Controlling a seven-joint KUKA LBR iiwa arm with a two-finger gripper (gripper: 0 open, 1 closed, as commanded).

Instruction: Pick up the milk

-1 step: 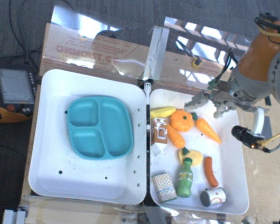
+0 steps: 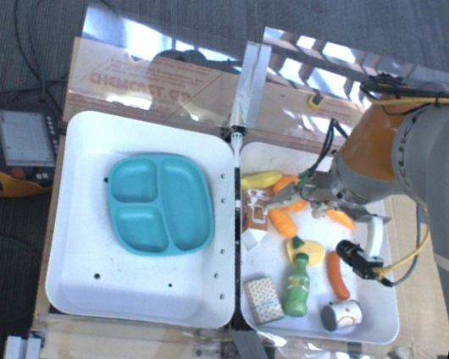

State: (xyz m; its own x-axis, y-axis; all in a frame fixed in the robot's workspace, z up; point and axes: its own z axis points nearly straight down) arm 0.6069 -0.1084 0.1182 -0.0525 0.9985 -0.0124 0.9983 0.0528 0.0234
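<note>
Risk: crowded right bin (image 2: 383,331); descent beside milk carton (image 2: 257,208) likely to knock banana (image 2: 261,179) or orange pieces, or grab wrong item. Milk: small brown-white carton, lying against left wall of right bin, just below banana. Gripper (image 2: 318,193) near carton, right of it; open or closed impossible to tell.

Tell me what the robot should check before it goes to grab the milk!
1. Milk found: cannot tell. The brown-and-white carton lying against the right bin's left wall looks likeliest, but the patterned box might be it.
2. Arm over the correct bin: ok. The arm hangs over the right bin.
3. Arm lined up with the carton: not ok. It sits to the carton's right.
4. Room around the carton: not ok. The banana and an orange toy crowd it.
</note>
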